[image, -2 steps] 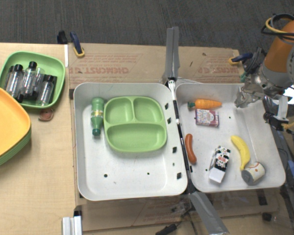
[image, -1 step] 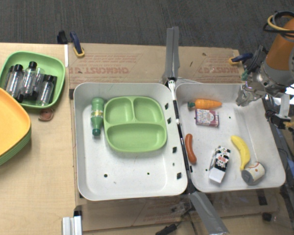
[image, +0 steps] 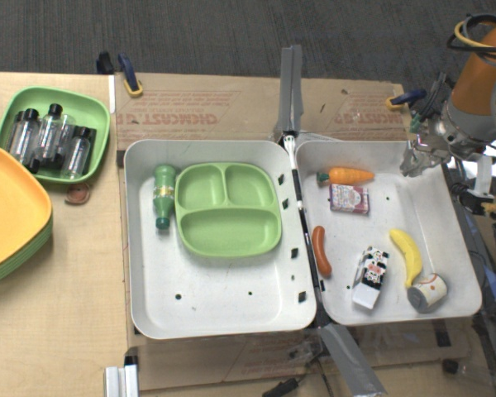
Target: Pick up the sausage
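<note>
Wooden bench (image: 58, 321), dark floor behind, sausage (image: 321, 251) in right bin (image: 459, 246), hand (image: 415, 157) grip unclear.

My gripper (image: 415, 160) hangs over the right bin's (image: 463, 246) far right corner. In that bin, the sausage (image: 321, 251) lies by the left wall, the carrot (image: 347, 174) behind it, the banana (image: 408, 255) to its right. The divided plate (image: 228, 208) sits in the left bin (image: 219, 304).

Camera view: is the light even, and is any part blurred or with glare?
Camera view: light is soft and even, with faint shadows under the red-brown sausage and yellow banana; the glossy white right bin shows mild glare near the claw, which looks slightly blurred.
</note>
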Robot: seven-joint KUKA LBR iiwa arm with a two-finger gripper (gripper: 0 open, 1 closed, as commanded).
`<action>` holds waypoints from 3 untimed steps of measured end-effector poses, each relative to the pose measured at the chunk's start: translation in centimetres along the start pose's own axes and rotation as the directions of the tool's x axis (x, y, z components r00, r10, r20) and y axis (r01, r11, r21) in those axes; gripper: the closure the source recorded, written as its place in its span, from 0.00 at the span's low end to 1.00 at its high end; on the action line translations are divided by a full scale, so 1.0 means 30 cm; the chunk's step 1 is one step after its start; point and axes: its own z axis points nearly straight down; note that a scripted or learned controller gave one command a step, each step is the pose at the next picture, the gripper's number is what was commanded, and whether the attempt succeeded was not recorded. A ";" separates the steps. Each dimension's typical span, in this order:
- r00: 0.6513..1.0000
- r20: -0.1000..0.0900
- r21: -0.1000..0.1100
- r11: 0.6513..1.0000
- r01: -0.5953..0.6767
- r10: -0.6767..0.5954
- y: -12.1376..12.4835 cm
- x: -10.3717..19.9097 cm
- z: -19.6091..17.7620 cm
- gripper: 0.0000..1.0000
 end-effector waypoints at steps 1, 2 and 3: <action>1.000 0.002 -0.002 1.000 0.003 -0.003 0.002 0.000 -0.033 1.00; 1.000 0.004 -0.003 1.000 0.005 -0.005 0.003 -0.001 -0.064 1.00; 1.000 0.006 -0.004 1.000 0.007 -0.007 0.005 -0.003 -0.096 1.00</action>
